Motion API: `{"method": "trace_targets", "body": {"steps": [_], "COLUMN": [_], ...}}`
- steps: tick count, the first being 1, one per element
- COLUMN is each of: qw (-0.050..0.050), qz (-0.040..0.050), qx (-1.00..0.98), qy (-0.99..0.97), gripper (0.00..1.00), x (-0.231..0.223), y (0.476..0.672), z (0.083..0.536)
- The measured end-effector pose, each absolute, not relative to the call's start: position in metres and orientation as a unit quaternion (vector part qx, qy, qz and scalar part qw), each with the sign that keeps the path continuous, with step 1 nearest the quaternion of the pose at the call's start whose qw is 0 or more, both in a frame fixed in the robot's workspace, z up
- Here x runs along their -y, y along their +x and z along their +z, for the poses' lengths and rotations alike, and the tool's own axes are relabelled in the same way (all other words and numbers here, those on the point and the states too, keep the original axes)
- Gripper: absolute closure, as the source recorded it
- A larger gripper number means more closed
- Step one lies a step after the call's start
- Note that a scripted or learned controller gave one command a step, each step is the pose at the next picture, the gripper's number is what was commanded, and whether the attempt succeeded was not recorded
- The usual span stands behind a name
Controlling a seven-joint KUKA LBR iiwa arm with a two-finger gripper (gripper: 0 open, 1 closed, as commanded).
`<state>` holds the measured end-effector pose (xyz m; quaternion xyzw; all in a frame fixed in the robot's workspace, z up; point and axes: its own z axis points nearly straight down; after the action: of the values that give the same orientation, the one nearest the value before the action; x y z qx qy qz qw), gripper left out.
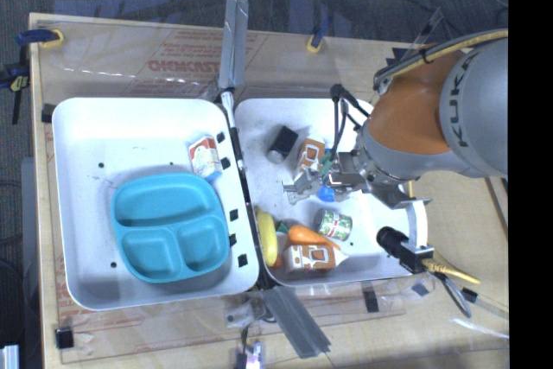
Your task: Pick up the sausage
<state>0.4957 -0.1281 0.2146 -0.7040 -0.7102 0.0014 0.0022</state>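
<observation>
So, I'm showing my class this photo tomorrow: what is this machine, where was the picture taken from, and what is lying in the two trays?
It is a robot arm, grey with an orange band, photographed from above at a slant. Its gripper hangs over the right bin, among toy food: a carrot, a banana, a green can, small cartons and a dark block. The left bin holds a blue divided plate and a small carton. Whether it grips anything is unclear.
</observation>
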Motion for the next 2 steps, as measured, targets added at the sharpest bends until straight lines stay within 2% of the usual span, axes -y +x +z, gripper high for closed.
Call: {"method": "trace_targets", "body": {"steps": [1, 2], "qw": [0.002, -0.010], "qz": [0.0022, 0.0016], "qx": [0.637, 0.645], "qy": [-0.771, -0.764], "gripper": [0.00, 0.00], "x": [0.060, -0.019], "y": [0.585, 0.608], "z": [0.190, 0.154]}}
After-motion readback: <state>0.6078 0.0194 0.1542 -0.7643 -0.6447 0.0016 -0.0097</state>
